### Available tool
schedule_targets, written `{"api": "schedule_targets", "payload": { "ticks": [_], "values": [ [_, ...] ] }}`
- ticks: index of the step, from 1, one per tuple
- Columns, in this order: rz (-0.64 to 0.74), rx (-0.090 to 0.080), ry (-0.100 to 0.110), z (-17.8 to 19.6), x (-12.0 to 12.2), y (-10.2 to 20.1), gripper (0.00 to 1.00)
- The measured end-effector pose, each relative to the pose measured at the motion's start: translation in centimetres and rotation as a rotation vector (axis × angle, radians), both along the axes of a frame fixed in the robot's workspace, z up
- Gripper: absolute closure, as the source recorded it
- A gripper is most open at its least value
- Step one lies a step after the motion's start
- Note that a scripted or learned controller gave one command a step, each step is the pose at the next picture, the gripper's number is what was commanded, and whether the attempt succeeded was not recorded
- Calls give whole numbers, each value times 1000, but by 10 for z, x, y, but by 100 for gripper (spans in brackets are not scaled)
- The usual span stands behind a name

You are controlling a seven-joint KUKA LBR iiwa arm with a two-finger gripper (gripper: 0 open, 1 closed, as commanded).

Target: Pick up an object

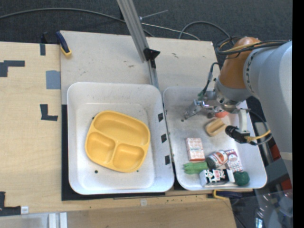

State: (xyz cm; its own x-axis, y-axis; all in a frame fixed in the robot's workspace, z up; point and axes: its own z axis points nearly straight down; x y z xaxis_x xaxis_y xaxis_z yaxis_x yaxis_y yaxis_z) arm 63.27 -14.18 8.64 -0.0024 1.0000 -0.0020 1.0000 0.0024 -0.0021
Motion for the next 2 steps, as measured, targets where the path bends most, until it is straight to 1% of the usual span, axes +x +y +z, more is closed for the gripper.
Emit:
{"api": "schedule_targets", "payload": {
  "ticks": [1,2],
  "values": [
    [1,2,0,12,0,1,100],
    [-1,1,-6,68,-3,-7,100]
  ]
}}
